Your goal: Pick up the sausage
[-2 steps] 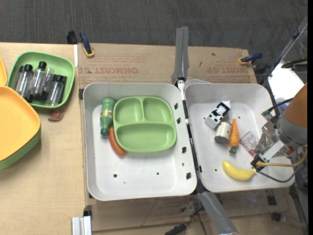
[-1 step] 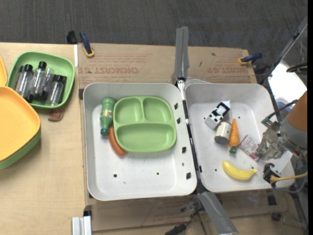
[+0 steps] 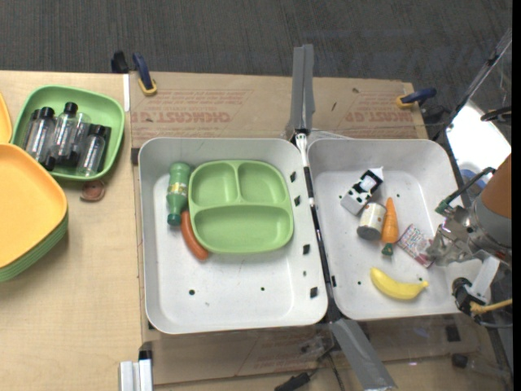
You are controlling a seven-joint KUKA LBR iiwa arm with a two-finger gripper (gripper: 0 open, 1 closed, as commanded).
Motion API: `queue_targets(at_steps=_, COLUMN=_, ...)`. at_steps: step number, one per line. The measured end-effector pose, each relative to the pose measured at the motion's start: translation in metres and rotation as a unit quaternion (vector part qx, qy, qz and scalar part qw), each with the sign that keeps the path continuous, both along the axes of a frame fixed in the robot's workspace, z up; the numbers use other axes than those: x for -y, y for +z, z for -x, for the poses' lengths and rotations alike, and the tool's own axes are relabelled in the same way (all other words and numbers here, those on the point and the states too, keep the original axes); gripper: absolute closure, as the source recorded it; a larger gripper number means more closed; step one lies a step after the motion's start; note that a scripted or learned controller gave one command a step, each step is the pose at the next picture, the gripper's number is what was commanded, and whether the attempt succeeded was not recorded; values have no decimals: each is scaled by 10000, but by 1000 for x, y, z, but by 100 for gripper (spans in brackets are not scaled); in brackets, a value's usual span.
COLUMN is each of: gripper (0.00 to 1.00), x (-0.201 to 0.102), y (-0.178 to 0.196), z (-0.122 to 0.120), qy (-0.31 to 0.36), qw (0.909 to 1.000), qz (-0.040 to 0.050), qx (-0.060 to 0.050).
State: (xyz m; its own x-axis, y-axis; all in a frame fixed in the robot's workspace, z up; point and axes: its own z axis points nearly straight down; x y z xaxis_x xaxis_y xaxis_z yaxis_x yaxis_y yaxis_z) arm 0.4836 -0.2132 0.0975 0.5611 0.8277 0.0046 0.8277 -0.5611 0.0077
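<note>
We see a bench covered with flat brown cardboard (image 3: 244, 108), and behind it a dark grey carpet floor (image 3: 203, 15). The cardboard has red letters on it, printed upside down from where we look. We think they say CHEMCRZT GP, but they are hard to read. 2 clamps, 1 blue and yellow (image 3: 145, 75) and 1 yellow (image 3: 413, 98), pinch the cardboard at the back edge.

2 shallow white bins sit side by side. In the left white bin (image 3: 236, 300) lies a green plastic plate with 3 sections (image 3: 241, 205). The long orange-red sausage (image 3: 194, 236) lies slanted just beside the plate's left front corner, touching it. A small green bottle (image 3: 177, 192) lies beside the plate too, just above the sausage.

In the right white bin (image 3: 342, 292) we see a yellow banana (image 3: 397, 284), an orange carrot (image 3: 391, 221), a small silver can (image 3: 371, 220), a black and white box (image 3: 363, 190) and a pink packet (image 3: 413, 242).

The grey gripper (image 3: 450, 245) is at the right bin's right edge, well apart from the sausage. We cannot tell how its fingers stand.

On a wooden table to the left sits a green square dish (image 3: 32, 100) with dark-capped bottles (image 3: 65, 139), and stacked yellow plates (image 3: 28, 210).
</note>
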Motion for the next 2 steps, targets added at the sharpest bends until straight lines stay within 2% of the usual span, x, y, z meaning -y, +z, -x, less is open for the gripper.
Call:
queue_targets(at_steps=1, gripper=100, x=1, y=0, z=1, qy=21, qw=10000, qz=2, qx=17)
queue_targets(at_steps=2, gripper=100, x=4, y=0, z=3, qy=907, qw=9959, qz=33, qx=5)
